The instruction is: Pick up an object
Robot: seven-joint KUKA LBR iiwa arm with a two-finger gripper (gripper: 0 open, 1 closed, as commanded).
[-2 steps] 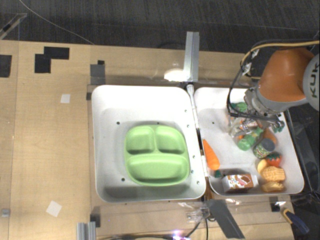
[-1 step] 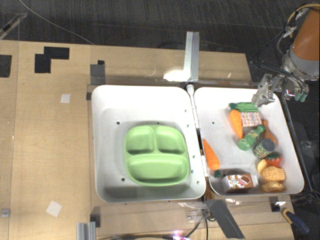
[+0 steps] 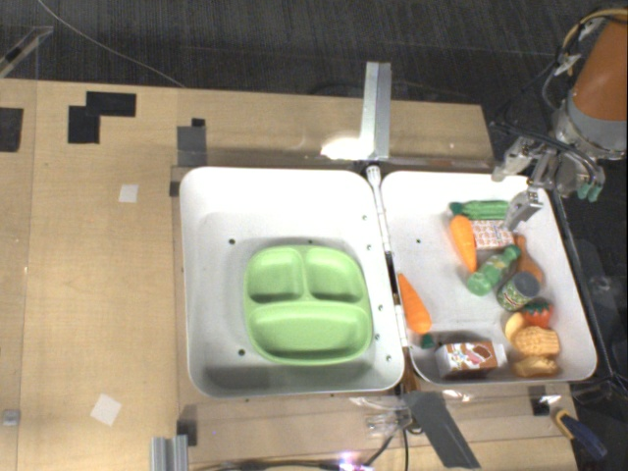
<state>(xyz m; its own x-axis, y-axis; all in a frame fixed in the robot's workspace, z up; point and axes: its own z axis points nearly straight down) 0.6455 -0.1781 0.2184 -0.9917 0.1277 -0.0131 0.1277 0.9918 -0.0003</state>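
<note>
Gripper [image 3: 523, 207] over crowded toy food [image 3: 496, 253] in right bin [image 3: 432, 224]; jaws perhaps apart, unclear.

Obscured and cropped items, right bin

I see the arm [image 3: 601, 77] cut off by the right edge. The print on the small carton [image 3: 465, 357] is too small for me to read. I cannot separate the toys heaped under the green bottle [image 3: 493, 270].
</note>
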